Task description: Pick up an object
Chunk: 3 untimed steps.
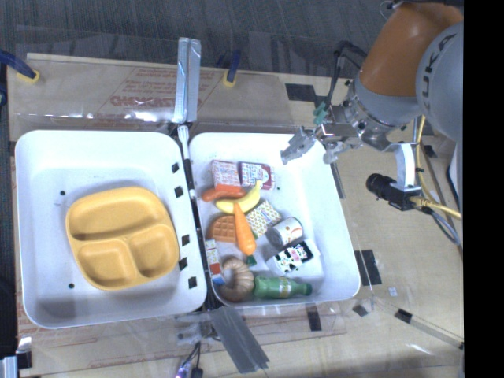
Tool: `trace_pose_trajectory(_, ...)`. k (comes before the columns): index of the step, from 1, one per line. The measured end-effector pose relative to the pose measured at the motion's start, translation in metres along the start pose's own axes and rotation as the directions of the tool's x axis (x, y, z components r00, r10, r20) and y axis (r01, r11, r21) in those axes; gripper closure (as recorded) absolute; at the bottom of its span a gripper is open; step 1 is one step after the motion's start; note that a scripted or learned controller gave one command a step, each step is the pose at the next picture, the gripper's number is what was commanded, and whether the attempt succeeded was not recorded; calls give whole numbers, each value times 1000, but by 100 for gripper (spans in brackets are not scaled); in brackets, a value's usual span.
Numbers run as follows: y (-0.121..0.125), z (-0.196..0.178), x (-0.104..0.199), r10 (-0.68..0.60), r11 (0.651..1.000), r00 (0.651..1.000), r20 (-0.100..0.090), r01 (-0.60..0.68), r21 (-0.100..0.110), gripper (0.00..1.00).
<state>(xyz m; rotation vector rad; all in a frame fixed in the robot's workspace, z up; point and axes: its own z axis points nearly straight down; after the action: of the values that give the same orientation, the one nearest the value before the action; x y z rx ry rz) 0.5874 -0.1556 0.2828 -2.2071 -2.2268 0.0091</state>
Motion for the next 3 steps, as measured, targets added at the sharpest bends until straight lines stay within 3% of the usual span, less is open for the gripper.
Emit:
trace_pose_trajectory(1, -13, 106, 10, -64, 998, 998, 0, 64, 1, 0)
trace_pose_trajectory(2, -46, 184, 38, -333, 943, 943, 9, 333, -18, 0)
trace_pose_trajectory(3, -44, 175, 37, -338, 941, 941, 10, 338, -18, 100)
